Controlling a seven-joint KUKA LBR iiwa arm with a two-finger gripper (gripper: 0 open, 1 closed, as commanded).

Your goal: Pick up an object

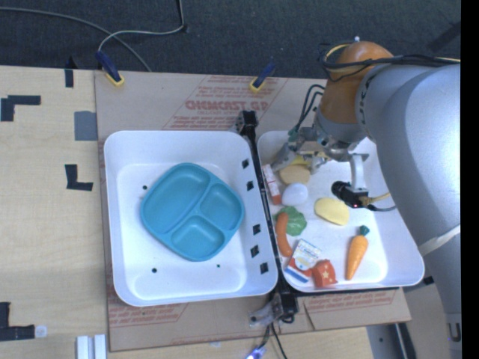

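Observation:
My gripper point(298, 154) hangs over the far left part of the right bin point(400, 264), with the grey arm and its orange band coming in from the right. Just below it lies a tan, bread-like piece point(295, 174), and a white egg point(296, 194) sits in front of that. Nothing shows between the gripper's tips. Further right a pale yellow piece point(332, 211) rests on the bin floor. An orange carrot with a green top point(357, 252) lies near the right wall.
The left bin point(120, 155) holds a blue divided plate point(193, 210). In the right bin's left side lie a green leafy piece point(294, 220), an orange stick point(283, 235), a white packet point(305, 253), a red piece point(324, 274) and a small carton point(271, 185).

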